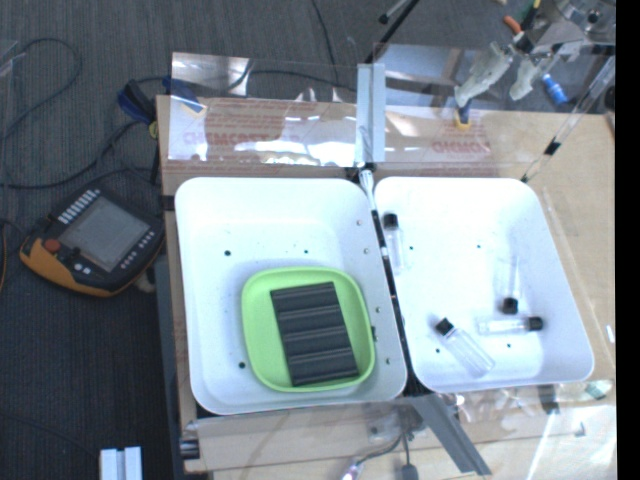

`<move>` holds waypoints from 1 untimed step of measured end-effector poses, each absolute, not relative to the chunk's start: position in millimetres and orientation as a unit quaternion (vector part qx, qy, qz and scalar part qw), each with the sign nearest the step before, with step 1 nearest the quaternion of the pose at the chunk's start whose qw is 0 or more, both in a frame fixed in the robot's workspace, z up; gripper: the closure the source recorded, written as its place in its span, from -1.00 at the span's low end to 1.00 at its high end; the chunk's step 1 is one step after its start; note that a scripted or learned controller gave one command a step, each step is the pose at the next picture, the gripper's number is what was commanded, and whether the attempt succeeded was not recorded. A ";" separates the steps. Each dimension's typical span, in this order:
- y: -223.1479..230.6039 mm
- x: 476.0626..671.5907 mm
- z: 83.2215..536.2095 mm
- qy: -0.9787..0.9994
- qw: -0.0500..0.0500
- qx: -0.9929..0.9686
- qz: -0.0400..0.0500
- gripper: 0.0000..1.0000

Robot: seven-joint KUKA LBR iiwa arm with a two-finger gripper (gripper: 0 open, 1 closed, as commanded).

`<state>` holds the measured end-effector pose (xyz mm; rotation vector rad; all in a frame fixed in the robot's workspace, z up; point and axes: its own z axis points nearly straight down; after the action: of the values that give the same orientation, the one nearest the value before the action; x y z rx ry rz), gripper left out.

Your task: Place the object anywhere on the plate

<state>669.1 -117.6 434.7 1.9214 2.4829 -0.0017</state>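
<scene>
Tool (497,80) up at top right, above the tabletop behind the right bin (560,268), fingers apart, holding nothing. Clear vials (463,347) lie in right bin; green plate (258,358) sits in left bin (200,268).

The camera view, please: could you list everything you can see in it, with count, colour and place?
Bins: two, white, side by side on the bench; left bin, right bin.
Plate: one, light green, square with rounded corners, front of the left bin.
Ridged block: one, dark grey, lying on the plate.
Vials: four, clear with black caps, all in the right bin; one by the left wall, one near the front, two toward the right, one lying and one hard to make out.
Handheld pendant: one, orange and grey with a screen, on the floor left of the bench.
Pincer: one, pale, above the bench's far right corner, beyond the right bin.
</scene>
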 end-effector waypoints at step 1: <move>-127.6 668.9 434.6 0.870 0.001 0.493 -0.001 -1.00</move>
<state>668.9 -127.6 434.6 1.5481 2.7307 -0.0036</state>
